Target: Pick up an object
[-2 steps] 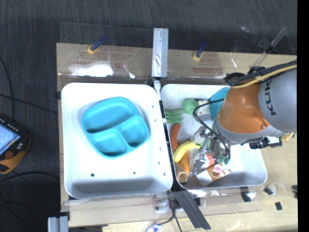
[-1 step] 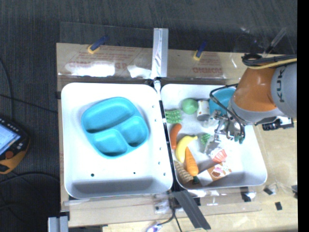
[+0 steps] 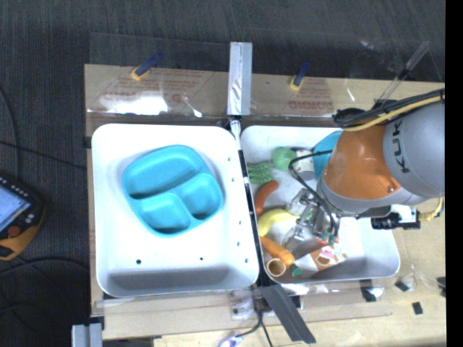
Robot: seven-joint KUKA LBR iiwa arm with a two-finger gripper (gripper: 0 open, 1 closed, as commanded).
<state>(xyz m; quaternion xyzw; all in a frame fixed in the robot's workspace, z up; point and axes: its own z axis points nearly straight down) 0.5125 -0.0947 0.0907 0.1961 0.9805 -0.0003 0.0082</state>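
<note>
camera view: two white bins, left bin (image 3: 108,215) with one blue divided tray (image 3: 172,188). right bin (image 3: 376,255) crowded: one yellow lemon (image 3: 269,220), two orange carrots (image 3: 265,194), one green toy (image 3: 262,170). gripper (image 3: 312,226) low among them, grip state unclear.

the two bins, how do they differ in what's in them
The left bin holds one big blue divided tray; the right bin holds many small things, among them a yellow piece and an orange carrot-like piece. The arm reaches into the right bin, not the left bin. Both are shallow, white and side by side.
</note>
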